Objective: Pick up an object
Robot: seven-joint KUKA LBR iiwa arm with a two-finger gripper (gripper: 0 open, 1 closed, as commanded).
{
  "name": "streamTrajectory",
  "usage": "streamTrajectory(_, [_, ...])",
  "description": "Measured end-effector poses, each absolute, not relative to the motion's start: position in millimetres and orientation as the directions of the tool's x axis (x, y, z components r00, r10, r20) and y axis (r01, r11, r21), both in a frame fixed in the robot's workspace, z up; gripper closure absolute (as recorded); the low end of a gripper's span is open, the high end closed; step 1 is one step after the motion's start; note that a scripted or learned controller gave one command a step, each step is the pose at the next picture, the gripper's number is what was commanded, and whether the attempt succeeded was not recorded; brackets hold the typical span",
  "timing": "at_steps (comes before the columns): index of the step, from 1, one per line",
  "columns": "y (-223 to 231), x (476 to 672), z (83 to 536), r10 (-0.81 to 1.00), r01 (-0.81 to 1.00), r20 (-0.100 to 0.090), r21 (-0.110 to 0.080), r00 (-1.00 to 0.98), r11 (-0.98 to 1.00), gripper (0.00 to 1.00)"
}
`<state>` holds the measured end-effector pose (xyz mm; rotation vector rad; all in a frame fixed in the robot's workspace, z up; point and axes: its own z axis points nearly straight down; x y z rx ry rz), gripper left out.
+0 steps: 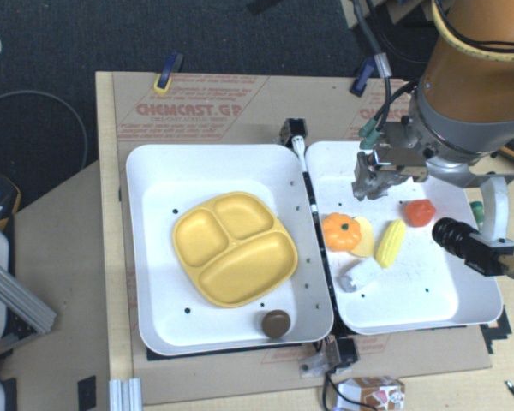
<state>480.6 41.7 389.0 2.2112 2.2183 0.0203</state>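
Figure. Candidate objects are seen lying in the right bin (463, 311): an orange toy pumpkin (341, 233) near the bin's left wall, a yellow corn cob (390, 242) just to its right, a small pale yellow piece (363, 229) between the two, a red tomato-like piece (420, 213) further right, and a small grey item (349, 282) below the pumpkin. None of these is lifted; all rest on the bin floor. The gripper (373, 182) is seen above the upper part of the right bin, above and slightly to the right of the pumpkin and to the left of the red piece, with nothing between its fingers. Whether the fingers are spread or pressed together cannot be told, since they are seen as one dark cluster.

In the left bin (146, 229) a yellow divided plate (234, 248) and a brown round object (276, 323) are held, well apart from the gripper.

Risks, as judged: the pumpkin, pale piece and corn lie closely grouped, so a descent there could strike two at once and nudge them apart instead of enclosing one. The rounded pumpkin and red piece could be squeezed out sideways. A descent straight down from the present position would probably meet bare floor.
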Motion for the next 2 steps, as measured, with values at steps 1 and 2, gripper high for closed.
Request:
streamTrajectory(1, [57, 479.0, 343, 1.0, 1.0, 0.0, -0.006, -0.001, 0.001, 1.0])
streamTrajectory(2, [16, 480.0, 402, 1.0, 1.0, -0.001, 0.008, 0.005, -0.005, 1.0])
